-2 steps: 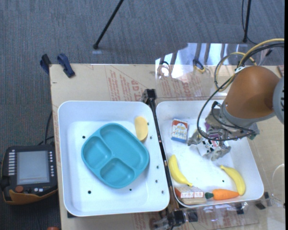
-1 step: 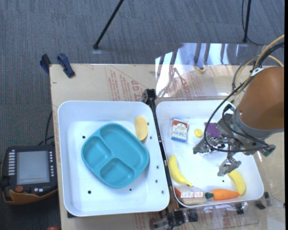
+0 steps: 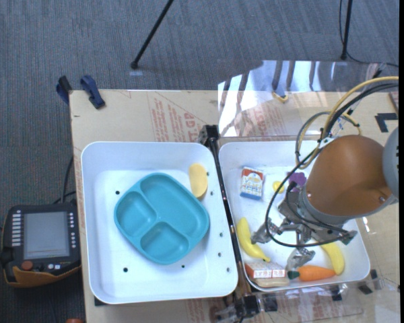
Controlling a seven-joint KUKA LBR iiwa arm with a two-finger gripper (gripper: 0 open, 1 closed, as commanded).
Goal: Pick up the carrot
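gripper (image 3: 303,247) hangs over the right bin (image 3: 361,266), just above the carrot (image 3: 314,272); finger opening cannot be told and nothing shows in its grasp. carrot lies at that bin's near wall, beside a small box (image 3: 267,272).

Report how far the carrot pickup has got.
Done: the gripper is low in the right bin, just above the carrot. In hand: nothing visibly; the carrot lies on the bin floor near the front wall. Left: grasp it and lift it.

An orange carrot (image 3: 316,272), yellow bananas (image 3: 250,241), a teal plate (image 3: 161,217), white bins (image 3: 94,200).
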